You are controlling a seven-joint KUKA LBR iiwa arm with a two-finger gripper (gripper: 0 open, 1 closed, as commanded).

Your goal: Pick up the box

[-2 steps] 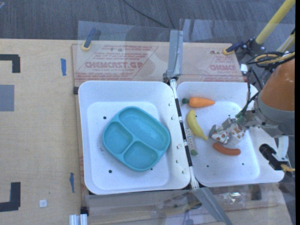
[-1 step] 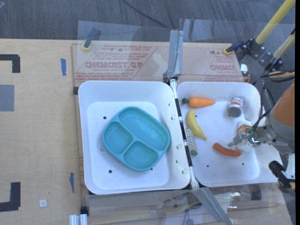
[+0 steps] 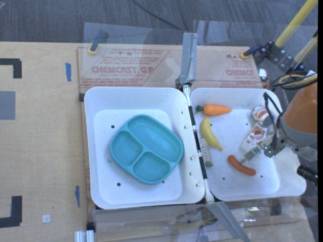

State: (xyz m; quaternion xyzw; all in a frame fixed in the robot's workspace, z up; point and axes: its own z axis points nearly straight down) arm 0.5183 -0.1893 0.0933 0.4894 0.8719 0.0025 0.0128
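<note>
The box [image 3: 254, 137] lay in the right bin [image 3: 290, 183], in its right half, tilted so that its long side ran from upper right to lower left. It was a small white carton with red and orange print. The fingers [image 3: 251, 157] reached in from the right and pointed to the left and a little down; their tips were just below the lower end of the box, very close to it or touching it. Whether the fingers were spread or pressed together could not be told, because they were thin and partly merged with the box and the arm [image 3: 303, 115]. The box did not appear clearly between them.

Just below the fingertips lay a sausage [image 3: 241, 165], red-orange, near the bottom of the same bin. To the left of the box a banana [image 3: 210, 134] lay almost upright in the picture, and above it a carrot [image 3: 216, 110] lay across. A small round object [image 3: 260, 114] with red and white colours rested near the upper right of the box.

In the left bin [image 3: 96, 135] a blue divided plate [image 3: 146, 148] lay in the middle. Both bins stood on the tabletop [image 3: 40, 145].
</note>
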